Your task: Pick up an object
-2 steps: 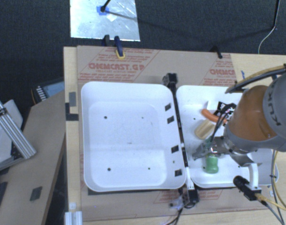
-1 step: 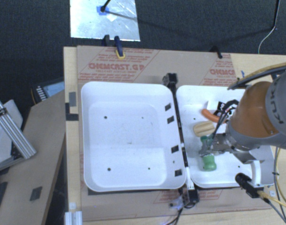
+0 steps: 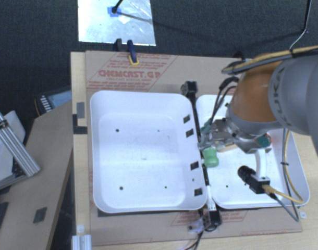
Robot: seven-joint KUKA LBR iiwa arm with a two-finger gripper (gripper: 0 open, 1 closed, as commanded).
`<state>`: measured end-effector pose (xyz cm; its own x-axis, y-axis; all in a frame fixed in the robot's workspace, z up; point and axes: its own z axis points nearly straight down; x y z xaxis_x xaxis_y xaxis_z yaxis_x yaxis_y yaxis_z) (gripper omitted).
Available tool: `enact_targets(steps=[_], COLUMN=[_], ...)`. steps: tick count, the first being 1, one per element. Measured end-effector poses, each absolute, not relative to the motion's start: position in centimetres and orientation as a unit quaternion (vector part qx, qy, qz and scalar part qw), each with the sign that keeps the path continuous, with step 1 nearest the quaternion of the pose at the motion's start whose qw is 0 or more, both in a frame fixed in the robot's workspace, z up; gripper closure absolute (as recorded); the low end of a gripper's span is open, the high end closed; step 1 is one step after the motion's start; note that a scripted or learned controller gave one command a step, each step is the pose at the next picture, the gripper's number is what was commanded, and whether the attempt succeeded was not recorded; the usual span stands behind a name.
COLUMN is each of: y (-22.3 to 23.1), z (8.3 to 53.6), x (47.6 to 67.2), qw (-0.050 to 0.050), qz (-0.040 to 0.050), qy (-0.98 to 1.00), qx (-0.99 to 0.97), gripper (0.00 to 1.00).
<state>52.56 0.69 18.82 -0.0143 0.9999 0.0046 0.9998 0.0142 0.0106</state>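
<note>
A small green object (image 3: 210, 157) lies in the right bin (image 3: 237, 199), close against the divider between the two bins. My gripper (image 3: 213, 141) hangs just above it, low in the bin at its left side, under the grey and orange wrist. A teal object (image 3: 262, 139) peeks out from behind the wrist further right in the same bin, with a bit of pink beside it. The arm hides much of this bin's back half.
The left bin (image 3: 96, 139) stands beside the right one on a cardboard sheet (image 3: 133, 72). A black connector with a yellow cable (image 3: 253, 180) hangs off the arm over the right bin's front. Black clips (image 3: 190, 134) line the shared rim.
</note>
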Motion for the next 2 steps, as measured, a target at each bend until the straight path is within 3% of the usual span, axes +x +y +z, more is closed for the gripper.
enact_targets(steps=[1,2], y=[3.2,7.2], z=[28.7,22.7], x=[53.8,52.5], qw=[0.004,-0.002], qz=[0.0054,-0.0009], qy=[0.710,0.710], qx=[0.704,0.704], gripper=[1.00,1.00])
